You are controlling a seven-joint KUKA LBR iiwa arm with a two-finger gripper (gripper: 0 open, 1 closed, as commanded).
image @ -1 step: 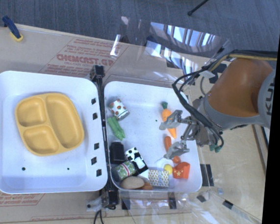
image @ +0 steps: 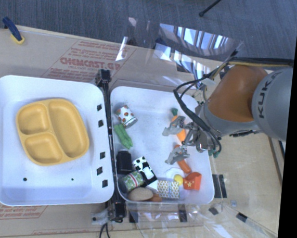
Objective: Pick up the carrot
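sitting side by side on the tabletop (image: 248, 167) are two white bins: the left bin (image: 0, 143) carries one yellow three-compartment plate (image: 52, 130), the right bin (image: 150, 98) one small can (image: 126, 116), one green vegetable (image: 123, 135), one cow toy (image: 144, 168) and one red carton (image: 191, 180). the gripper (image: 176, 142) hangs over the right bin, fingers spread apart, with the carrot (image: 181, 136) lying between them, apparently not pinched.
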